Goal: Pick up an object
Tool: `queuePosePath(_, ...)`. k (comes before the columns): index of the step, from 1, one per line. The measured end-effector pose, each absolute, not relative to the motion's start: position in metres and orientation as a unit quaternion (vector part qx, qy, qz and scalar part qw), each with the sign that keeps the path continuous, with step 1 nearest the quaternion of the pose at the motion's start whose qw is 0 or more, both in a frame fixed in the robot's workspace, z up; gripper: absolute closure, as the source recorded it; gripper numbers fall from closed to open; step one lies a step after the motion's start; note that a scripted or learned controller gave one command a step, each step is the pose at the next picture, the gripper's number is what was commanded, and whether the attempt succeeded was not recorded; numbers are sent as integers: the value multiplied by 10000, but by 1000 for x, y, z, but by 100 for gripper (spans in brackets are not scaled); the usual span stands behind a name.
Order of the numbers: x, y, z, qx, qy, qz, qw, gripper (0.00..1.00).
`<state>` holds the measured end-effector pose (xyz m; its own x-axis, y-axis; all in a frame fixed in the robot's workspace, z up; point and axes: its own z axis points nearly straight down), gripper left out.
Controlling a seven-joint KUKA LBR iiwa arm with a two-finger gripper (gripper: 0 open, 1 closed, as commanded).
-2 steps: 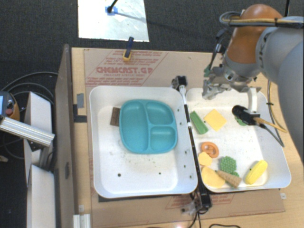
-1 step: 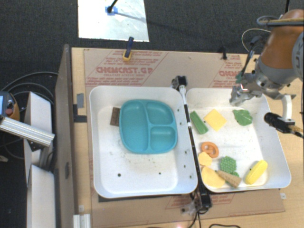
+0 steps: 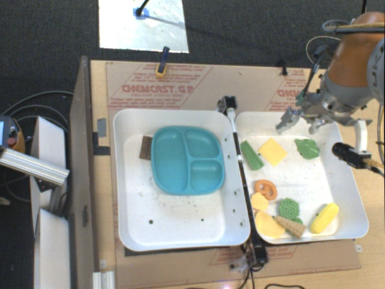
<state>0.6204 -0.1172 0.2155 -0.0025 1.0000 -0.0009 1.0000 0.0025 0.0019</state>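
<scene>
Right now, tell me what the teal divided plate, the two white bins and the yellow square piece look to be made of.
Teal divided plate: probably moulded plastic, with a smooth even colour and soft rounded compartment ridges. White bins: likely thin formed plastic, semi-gloss, with rounded rims. Yellow square piece: looks like matte plastic or foam play food, flat and uniformly coloured; which one can't be settled.

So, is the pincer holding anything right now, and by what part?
Nothing is held: the pincer hangs above the right bin's far edge, with nothing between its fingers.
</scene>
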Motion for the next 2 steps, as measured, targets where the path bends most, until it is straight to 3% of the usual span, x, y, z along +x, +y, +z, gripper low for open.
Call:
queuePosePath(1, 643, -156, 156, 7072, 7070, 2, 20, 0)
queuePosePath(2, 636, -192, 104, 7074, 7068, -4, 9, 0)
